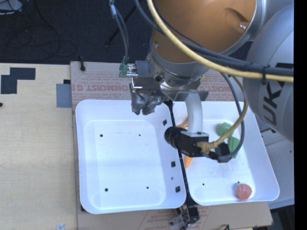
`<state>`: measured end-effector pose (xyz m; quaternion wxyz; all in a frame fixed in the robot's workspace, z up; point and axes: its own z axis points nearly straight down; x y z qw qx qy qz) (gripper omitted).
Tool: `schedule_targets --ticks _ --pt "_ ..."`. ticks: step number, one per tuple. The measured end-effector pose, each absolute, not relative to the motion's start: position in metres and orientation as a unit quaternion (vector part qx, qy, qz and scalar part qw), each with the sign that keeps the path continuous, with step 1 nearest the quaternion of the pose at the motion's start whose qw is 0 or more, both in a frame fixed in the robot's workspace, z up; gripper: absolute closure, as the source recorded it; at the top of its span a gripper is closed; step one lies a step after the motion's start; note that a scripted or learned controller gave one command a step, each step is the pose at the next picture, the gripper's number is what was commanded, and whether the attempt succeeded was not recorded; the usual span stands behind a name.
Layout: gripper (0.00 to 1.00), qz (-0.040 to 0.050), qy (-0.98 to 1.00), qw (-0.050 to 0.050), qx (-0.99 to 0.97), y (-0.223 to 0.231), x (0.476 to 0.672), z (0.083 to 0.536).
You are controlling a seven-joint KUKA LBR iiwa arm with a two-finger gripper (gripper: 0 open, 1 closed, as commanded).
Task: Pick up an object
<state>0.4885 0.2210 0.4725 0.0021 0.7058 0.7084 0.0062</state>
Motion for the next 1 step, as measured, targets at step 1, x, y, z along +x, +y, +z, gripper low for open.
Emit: schedule_targets --ticks 1 --pt "1.0 0.002 0.708 0.0 0.706 0.2443 0.4756 0.5418"
